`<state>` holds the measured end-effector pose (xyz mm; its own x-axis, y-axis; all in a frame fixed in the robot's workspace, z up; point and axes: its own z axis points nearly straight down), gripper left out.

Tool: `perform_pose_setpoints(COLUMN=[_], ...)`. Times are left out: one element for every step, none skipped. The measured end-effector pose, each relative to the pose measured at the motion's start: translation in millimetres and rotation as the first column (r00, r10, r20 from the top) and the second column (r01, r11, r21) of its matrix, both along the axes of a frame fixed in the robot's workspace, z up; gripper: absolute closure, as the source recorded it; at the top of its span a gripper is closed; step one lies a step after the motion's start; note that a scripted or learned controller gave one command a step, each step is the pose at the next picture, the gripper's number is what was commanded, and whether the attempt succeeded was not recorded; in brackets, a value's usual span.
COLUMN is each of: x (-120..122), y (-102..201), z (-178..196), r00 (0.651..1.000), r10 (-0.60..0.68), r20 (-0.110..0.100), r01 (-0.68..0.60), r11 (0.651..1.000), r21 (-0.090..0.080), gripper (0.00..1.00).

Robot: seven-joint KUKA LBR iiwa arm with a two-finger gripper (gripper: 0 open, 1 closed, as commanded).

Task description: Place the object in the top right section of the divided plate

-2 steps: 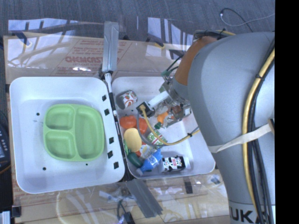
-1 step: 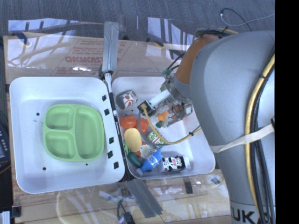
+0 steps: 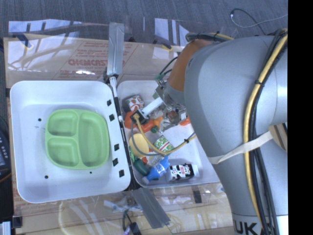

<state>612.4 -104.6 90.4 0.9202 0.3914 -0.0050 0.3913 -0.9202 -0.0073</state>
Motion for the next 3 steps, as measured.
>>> perform_pose_setpoints(x=[-25,-80,-36], y=[-1,13,-11], z=[68,30,11], r00=[0.995,0.998,0.987], r10=[0.095,0.024,0.161], r20=[0.005,0.052,0.004], r01=[-0.095,-0.023,-0.161], r11=[0.995,1.000,0.987], r21=[-0.002,-0.011,-0.002], gripper=[1.00,1.00,1.00])
